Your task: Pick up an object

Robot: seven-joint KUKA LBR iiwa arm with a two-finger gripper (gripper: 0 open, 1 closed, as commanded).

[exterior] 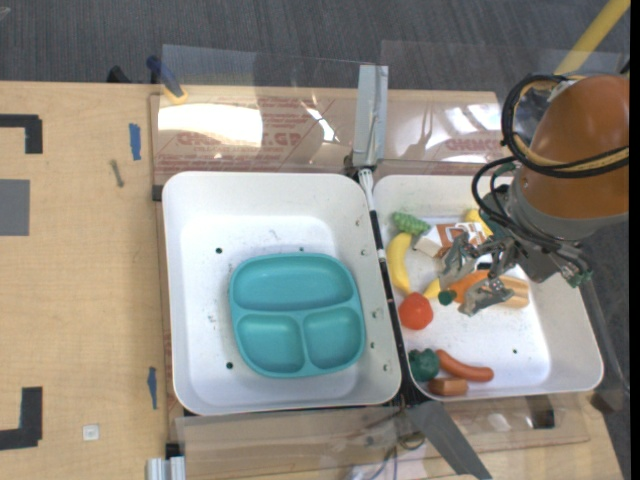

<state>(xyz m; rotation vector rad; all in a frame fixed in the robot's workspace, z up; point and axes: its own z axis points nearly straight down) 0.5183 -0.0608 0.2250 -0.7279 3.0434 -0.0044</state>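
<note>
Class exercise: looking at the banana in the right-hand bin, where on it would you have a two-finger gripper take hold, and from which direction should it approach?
Grip the banana across its narrow middle, coming straight down from above. It lies flat and lengthwise beside the bin's left wall, so the fingers should probably close across its width. The tomato sits near its lower end and the green piece by its top, so mid-length looks clearest.

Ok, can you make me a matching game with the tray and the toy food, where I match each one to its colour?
Things:
1. tray
2. banana
3. tomato
4. hot dog

Colours:
A. yellow
B. orange-red and long
C. teal
D. red and round

Right pairs: 1-C, 2-A, 3-D, 4-B.

The tray lies in the left bin. The other three lie in the right bin, where the hand is reaching in.
</note>
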